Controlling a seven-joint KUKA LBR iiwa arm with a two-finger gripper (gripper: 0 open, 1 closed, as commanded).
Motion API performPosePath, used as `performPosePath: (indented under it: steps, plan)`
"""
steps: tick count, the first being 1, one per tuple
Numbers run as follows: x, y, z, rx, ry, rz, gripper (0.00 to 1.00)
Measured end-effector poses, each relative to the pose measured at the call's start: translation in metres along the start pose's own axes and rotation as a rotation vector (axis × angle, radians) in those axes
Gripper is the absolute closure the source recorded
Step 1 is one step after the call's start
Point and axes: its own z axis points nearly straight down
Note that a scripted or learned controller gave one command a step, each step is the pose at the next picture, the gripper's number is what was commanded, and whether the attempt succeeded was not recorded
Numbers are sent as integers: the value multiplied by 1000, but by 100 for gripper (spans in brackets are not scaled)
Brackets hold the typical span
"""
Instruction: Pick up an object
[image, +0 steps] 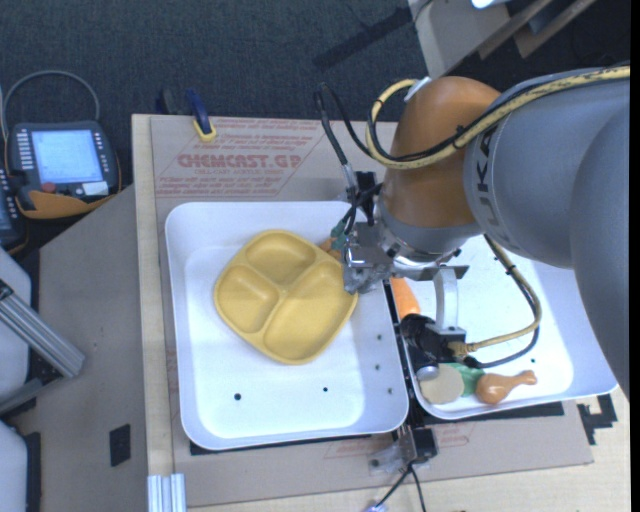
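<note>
Camera view had the grey arm (560, 170) as the biggest thing, coming in from the right w/ its orange band (440, 150) above the wrist and yellow-black cables looped over it. Next in size was the left bin (200, 400), white and shallow, sitting on a tan board (250, 160) w/ red print along its top. Right bin (560, 370) lay just beside it, mostly covered by the arm. Yellow divided plate (280, 295), three compartments, lay flat in the left bin's upper half, tilted diagonally, right edge near the wall between the bins. Gripper (355, 265) sat at that right edge of the plate, over the divider area; couldn't tell if it was spread or clenched, the wrist body hid that. Right bin held smaller stuff near its front: an orange carrot-like piece (405, 297) just under the wrist, a toy drumstick (505, 384) in tan-brown, and a pale round item (440, 385) touching the drumstick's left end. Teach pendant (62, 160) w/ a lit screen sat far left, well apart from the bins.
</note>
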Motion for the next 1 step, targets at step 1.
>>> performPosePath:
  steps: [1]
  plan:
    - [-3,1,0,-1,-1,5,0]
